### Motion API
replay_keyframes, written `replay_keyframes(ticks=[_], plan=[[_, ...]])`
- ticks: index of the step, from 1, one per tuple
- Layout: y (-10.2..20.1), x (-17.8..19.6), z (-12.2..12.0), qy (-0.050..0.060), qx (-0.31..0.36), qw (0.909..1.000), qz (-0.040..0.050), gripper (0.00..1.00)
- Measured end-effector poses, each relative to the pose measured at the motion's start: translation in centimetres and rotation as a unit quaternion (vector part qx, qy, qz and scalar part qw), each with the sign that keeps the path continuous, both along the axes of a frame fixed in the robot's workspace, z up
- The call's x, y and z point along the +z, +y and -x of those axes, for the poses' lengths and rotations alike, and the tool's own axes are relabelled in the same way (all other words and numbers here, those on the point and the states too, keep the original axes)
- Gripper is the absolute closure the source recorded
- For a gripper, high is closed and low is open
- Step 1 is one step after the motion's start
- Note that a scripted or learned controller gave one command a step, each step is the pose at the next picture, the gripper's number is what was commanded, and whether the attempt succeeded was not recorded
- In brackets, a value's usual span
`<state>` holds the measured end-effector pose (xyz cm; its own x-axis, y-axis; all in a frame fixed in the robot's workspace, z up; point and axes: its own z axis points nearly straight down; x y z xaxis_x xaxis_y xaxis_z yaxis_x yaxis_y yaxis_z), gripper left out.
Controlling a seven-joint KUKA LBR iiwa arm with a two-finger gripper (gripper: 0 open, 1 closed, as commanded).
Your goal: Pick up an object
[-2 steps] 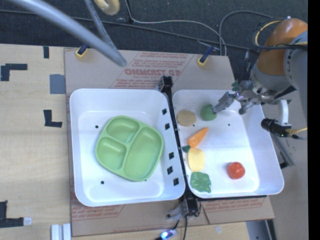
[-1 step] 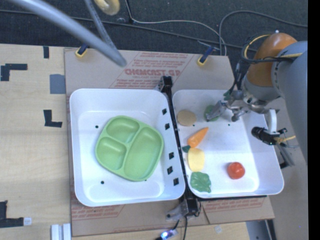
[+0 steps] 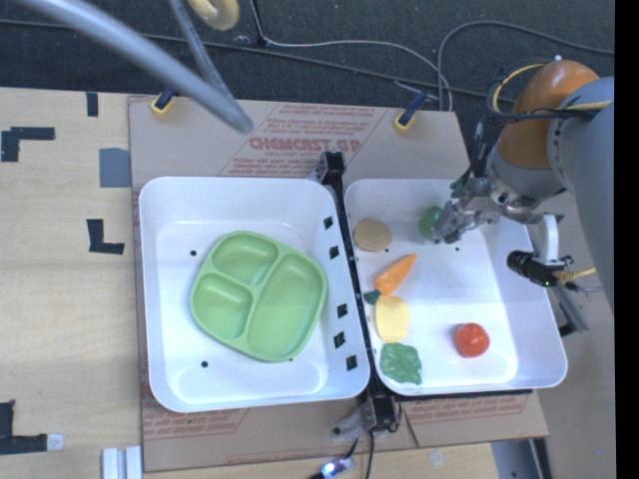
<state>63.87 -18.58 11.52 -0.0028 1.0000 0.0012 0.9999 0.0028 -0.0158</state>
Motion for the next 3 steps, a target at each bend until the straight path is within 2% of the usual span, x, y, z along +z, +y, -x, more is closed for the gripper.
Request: replay_keyframes(ticks=[1,2,3], plan=[[0.0,6.2,0.5,-0.01,-0.001,1.0,0.0011,1.0],[0.0,11.5,0.4,-0.01,0.0,0.9999,0.0013,1.0],[4.6,10.4,2.1,-0.007,0.001,1.0,0.0001,1.0]])
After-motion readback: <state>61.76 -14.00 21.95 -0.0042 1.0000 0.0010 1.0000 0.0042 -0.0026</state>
